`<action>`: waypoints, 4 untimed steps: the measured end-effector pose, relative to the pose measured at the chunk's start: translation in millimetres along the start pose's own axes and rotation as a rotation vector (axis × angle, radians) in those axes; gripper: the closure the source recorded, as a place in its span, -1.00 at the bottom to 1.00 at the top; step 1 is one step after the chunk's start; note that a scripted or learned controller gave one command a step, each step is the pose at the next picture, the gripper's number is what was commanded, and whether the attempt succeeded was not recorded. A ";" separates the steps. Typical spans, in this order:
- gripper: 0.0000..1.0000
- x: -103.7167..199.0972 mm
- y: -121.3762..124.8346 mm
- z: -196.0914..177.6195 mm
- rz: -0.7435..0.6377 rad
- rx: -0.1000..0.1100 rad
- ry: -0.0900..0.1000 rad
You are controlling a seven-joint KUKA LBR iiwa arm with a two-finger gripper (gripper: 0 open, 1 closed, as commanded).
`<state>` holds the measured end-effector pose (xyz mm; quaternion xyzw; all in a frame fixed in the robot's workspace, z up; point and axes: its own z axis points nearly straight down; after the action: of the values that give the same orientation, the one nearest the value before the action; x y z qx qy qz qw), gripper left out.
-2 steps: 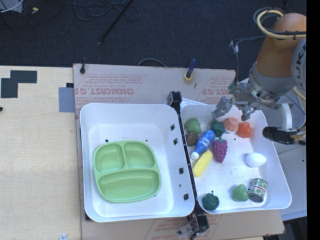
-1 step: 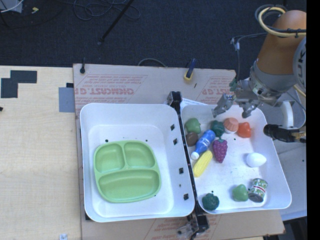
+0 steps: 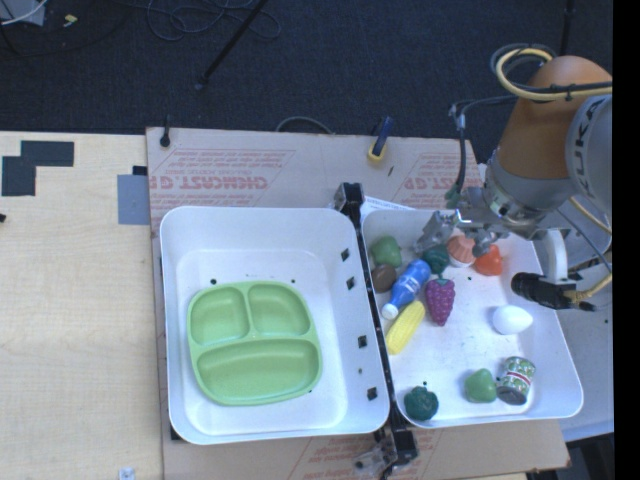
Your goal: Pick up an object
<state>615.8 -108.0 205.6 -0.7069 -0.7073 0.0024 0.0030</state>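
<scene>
The right bin (image 3: 455, 353) holds several toy foods. My gripper (image 3: 462, 236) hangs low over its far side, right above a small peach-and-white piece (image 3: 460, 251). An orange-red piece (image 3: 489, 261) lies just right of it and a dark teal one (image 3: 435, 260) just left. Nearer the bin's middle lie a blue bottle (image 3: 407, 284), purple grapes (image 3: 439, 299) and a yellow corn cob (image 3: 404, 328). A white egg (image 3: 512, 319) rests at the right. A green pepper (image 3: 480, 386), a small can (image 3: 516, 379) and a dark green vegetable (image 3: 421, 403) sit along the front.
The left bin (image 3: 200, 238) holds a light green divided plate (image 3: 255, 355). A green item (image 3: 386, 252) and a brown one (image 3: 384, 277) lie against the divider between the bins. A black part with cables (image 3: 540, 289) sticks out over the right bin's right rim.
</scene>
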 end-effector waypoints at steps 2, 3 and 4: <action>-1.00 7.5 4.7 94.9 0.000 0.000 -0.003; -1.00 8.8 4.7 118.9 0.001 -0.003 -0.001; 1.00 8.1 4.3 108.4 0.004 -0.001 0.000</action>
<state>619.2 -99.8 97.2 -0.7084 -0.7058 0.0019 0.0026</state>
